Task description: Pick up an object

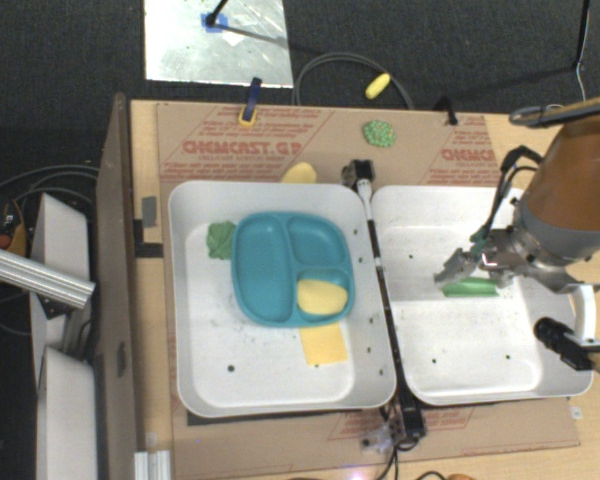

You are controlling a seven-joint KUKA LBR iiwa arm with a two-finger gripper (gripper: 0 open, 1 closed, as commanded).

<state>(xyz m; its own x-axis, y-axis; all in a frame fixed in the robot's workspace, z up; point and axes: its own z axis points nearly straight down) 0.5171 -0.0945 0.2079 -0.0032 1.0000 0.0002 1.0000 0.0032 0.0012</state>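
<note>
- Over the right bin (420,368), the gripper (467,265) is hanging low beside a green stick-like object (471,287), which is lying flat on the bin floor just under the arm's wrist.
- Whether the gripper is clasping that green piece or merely touching it, I cannot tell; the wrist is hiding the contact.
- Across the divider, the left bin (195,368) is holding a teal divided plate (270,268) with a yellow lump (322,295) sitting in one compartment, a yellow square (325,345) lying just below the plate, and a green leafy piece (221,238) touching its left rim.
- Judging by the low reach, the arm is probably attempting the green piece.
- Red lettering on the cardboard sheet (240,148) under the bins is reading "CHEMCAST GP".
</note>
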